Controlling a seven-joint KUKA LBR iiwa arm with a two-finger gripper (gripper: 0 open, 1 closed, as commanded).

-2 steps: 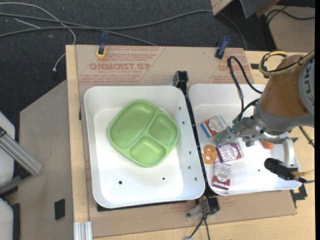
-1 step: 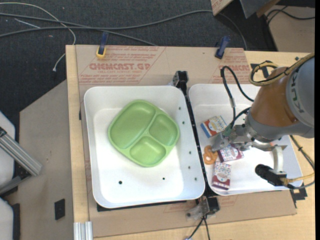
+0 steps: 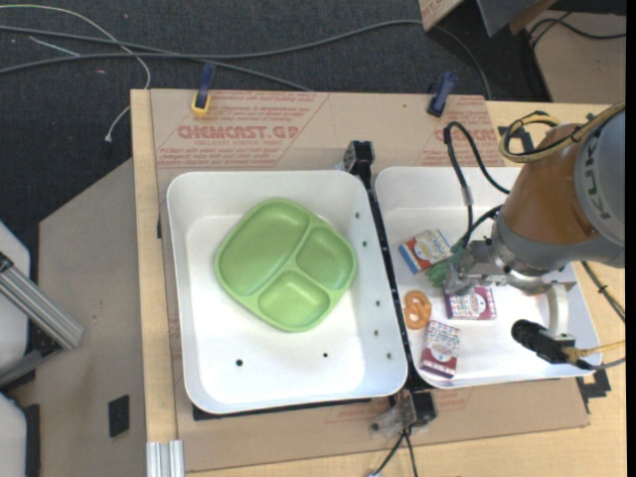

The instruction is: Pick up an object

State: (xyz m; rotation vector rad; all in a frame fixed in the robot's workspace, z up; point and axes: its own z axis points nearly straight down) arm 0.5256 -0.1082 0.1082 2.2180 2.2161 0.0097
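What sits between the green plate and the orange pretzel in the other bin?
In the camera view, just bare white floor of the left bin and the black clamped rims, between the green plate and the orange pretzel.

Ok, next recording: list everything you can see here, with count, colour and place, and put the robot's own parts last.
Bins: two, white, side by side on the bench.
Divided plate: one, light green, in the left bin.
Snack packets: three, white with red or purple print, in the right bin.
Pretzel-shaped piece: one, orange, in the right bin near its left wall.
Clamps: two, blue, on the board's far edge.
Cables: several, pale, on the dark floor.
Arm: one, grey and orange, over the right bin.
Claw: one, dark, low over the packets.
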